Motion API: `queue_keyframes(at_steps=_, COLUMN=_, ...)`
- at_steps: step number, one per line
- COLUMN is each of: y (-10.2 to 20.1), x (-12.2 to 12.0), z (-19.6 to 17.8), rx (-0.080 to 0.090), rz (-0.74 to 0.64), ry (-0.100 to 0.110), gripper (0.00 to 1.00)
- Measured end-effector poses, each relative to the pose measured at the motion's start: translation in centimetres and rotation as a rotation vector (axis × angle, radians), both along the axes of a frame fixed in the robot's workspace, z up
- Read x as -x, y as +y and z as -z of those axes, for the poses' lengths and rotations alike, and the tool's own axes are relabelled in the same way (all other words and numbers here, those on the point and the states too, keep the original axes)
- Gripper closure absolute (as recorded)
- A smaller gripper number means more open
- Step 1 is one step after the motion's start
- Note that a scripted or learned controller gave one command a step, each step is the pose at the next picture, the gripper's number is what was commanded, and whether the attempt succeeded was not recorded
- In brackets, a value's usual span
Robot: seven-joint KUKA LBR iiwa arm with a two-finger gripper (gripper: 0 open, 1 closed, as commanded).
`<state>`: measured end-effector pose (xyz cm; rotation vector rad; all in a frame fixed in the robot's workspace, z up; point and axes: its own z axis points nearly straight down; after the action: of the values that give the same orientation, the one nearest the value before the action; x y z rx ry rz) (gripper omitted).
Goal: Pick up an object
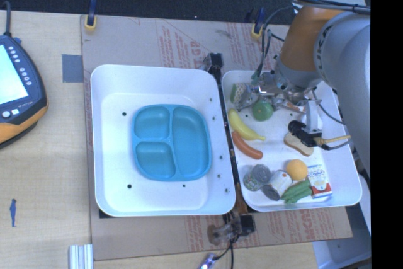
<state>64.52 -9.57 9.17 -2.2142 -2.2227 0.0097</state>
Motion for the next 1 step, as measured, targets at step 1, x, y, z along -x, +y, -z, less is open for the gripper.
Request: queue_keyframes(at_steps=1, y=-0.84, x=1.69, z=-0.01, rx=0.0, rz=-0.002, ry=-0.001, gripper=0.0)
